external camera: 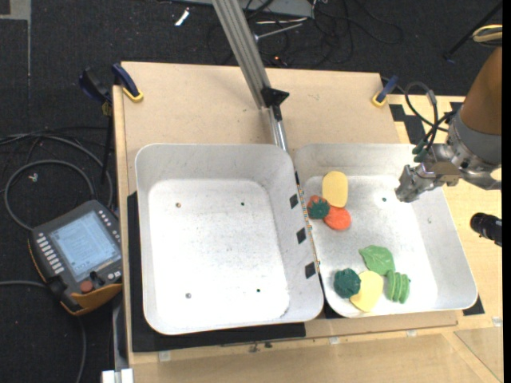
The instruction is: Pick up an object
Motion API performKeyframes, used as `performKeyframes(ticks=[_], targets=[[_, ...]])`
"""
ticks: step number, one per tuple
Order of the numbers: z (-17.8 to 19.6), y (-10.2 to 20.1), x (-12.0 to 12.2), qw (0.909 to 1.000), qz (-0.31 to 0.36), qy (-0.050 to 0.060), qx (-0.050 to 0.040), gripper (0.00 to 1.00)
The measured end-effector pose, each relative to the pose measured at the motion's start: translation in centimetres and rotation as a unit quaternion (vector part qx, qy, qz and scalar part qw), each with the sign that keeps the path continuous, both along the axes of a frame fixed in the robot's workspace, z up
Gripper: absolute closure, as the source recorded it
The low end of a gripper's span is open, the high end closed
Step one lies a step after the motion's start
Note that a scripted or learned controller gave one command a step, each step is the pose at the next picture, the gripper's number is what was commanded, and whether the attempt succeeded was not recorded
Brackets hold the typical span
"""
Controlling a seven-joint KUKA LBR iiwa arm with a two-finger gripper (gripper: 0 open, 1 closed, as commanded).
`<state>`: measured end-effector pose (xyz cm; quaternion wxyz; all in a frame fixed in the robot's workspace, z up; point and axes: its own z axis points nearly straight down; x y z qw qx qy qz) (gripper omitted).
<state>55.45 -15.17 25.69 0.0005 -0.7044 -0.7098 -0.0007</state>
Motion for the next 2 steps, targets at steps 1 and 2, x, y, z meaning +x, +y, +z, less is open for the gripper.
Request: performKeyframes(ticks=[1,2], targets=[[-1.2,5.9,-1.5,1.0,0.0,0.001,0.0003,1.0],[-1.4,10.8,-1.6,1.0,0.0,0.001,0.0,1.0]])
